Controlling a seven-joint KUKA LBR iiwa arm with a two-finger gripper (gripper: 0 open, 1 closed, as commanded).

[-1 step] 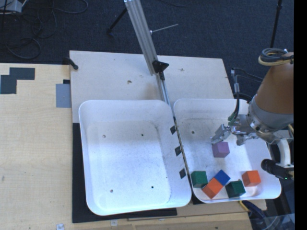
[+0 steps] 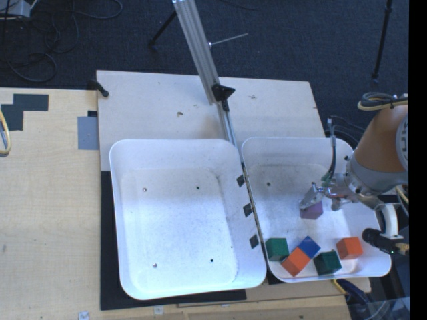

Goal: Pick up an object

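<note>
Tool (image 2: 315, 197) at right of frame appears clenched on small purple block (image 2: 311, 210), seemingly just above right white bin (image 2: 283, 153) floor. Grasp apparently made; clear lift left. 5 blocks rest lower right.

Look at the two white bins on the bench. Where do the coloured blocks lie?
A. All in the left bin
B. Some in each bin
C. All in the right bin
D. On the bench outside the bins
C: the green block, blue block, orange block, dark green block, red block and purple block all lie within the right bin.
</note>
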